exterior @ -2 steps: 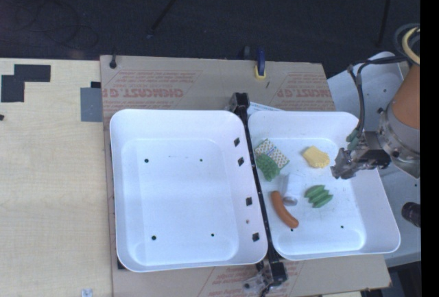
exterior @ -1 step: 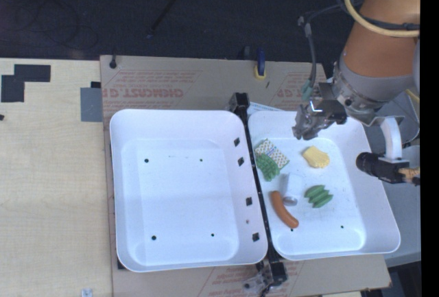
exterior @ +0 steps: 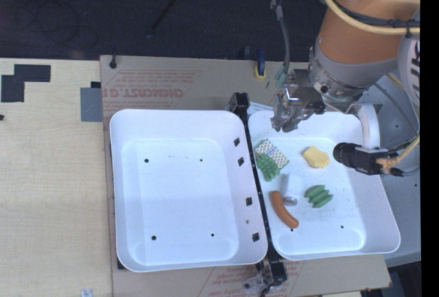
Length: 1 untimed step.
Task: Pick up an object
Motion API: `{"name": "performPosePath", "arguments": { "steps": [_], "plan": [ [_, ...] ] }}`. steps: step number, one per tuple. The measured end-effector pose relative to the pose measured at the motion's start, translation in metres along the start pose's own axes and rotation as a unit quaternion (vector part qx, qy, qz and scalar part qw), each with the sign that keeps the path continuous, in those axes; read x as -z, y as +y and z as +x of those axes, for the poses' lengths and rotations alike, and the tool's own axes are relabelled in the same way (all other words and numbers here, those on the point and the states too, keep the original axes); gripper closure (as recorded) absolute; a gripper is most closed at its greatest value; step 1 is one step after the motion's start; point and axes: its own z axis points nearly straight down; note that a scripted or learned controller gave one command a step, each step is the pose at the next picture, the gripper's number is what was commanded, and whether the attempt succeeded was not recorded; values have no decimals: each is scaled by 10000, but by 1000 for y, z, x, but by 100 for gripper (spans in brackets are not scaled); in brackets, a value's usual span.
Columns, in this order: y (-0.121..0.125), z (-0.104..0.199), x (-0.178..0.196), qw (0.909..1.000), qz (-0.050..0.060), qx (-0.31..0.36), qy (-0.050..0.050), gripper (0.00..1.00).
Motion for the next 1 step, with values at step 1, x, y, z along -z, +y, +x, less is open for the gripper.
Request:
{"name": "performPosePath", "arguments": {
  "steps": [1],
  "plan": [
    [33,50,8,10000,6,-12,-6,100]
  ]
}}
